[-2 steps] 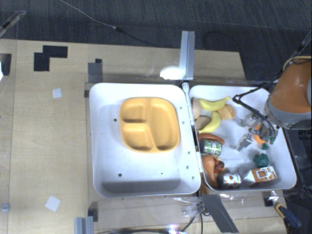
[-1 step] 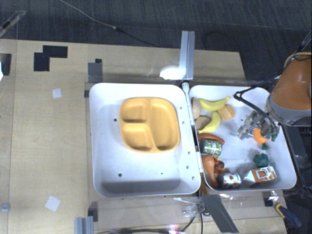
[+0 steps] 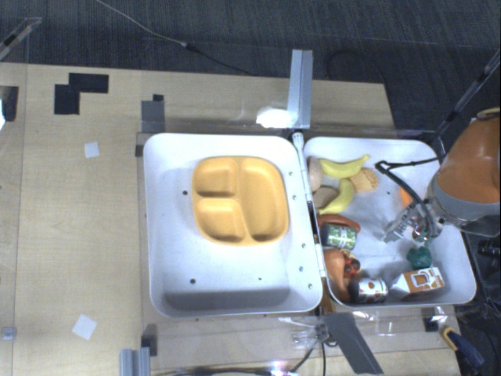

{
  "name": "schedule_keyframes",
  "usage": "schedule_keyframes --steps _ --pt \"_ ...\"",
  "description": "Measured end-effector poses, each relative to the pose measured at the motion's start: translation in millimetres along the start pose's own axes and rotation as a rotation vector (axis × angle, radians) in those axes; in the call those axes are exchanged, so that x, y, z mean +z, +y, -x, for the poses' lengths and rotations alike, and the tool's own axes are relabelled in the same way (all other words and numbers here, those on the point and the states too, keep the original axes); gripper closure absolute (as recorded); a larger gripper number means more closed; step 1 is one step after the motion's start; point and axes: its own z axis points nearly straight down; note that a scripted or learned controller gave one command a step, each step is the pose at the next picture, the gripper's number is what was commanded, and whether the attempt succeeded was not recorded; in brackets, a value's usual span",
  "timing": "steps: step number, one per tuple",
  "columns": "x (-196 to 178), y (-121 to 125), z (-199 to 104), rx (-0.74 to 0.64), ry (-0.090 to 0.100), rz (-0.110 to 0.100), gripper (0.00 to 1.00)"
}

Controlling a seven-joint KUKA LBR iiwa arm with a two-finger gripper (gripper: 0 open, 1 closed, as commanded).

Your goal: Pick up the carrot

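Gripper (image 3: 409, 227) is down low in the right bin (image 3: 454, 292), metal fingers (image 3: 398, 229) look slightly apart w/ nothing between them, so no grasp yet; the carrot (image 3: 405, 196) is just a small orange bit right beside and behind it, mostly hidden by the wrist, and the whole lift is left to do, I'd judge. Clutter around: green toy (image 3: 421, 254) just below the gripper, juice carton (image 3: 423, 280) near the front, two bananas (image 3: 343, 165) plus a can (image 3: 340, 234) toward the divider; yellow divided plate (image 3: 239, 199) sits in the left bin (image 3: 168, 233), well apart.
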Motion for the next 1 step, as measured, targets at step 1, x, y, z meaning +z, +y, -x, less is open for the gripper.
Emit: schedule_keyframes --steps 1 --pt "0.3 -0.5 0.2 0.000 0.000 -0.001 0.00"
